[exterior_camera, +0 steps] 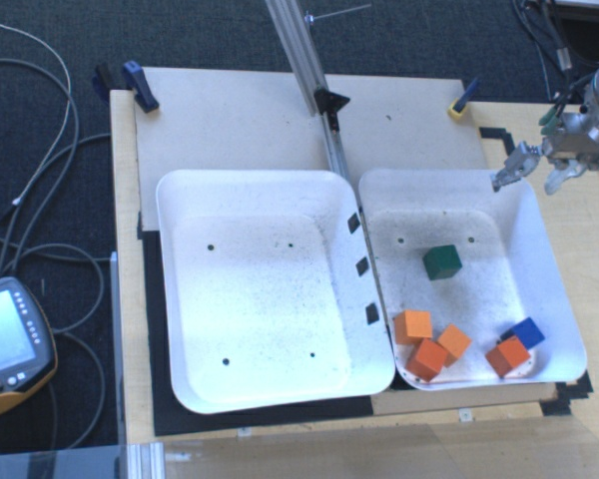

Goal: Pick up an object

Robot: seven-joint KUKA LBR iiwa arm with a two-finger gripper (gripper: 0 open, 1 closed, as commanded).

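White shallow plastic bin on the right point(554, 267) holds every candidate: a dark green cube point(442, 262) alone near the middle, then a loose row along the near wall — an orange cube point(413, 326), a red-orange cube point(428, 358) touching it, a smaller orange cube point(454, 342) just beside those, and further right a red-orange cube point(507, 355) touching a blue cube point(526, 333). Left white bin point(180, 267) has only specks on its floor. Task looks barely begun: all blocks sit on the bin floor, none lifted. Metal two-finger gripper point(535, 171) hovers over the far right corner of the right bin, well apart from every cube; jaws spread apart, nothing between them. Left to do, by my read: move over a cube, descend, close, lift. Green cube looks easiest, being isolated. Hard to make out: arm mostly cut off at the frame's right edge, so wrist pose is unclear; gripper height over the beige worktop point(240, 118) can't be judged from this slant; clustered cubes partly overlap, exact contacts uncertain.
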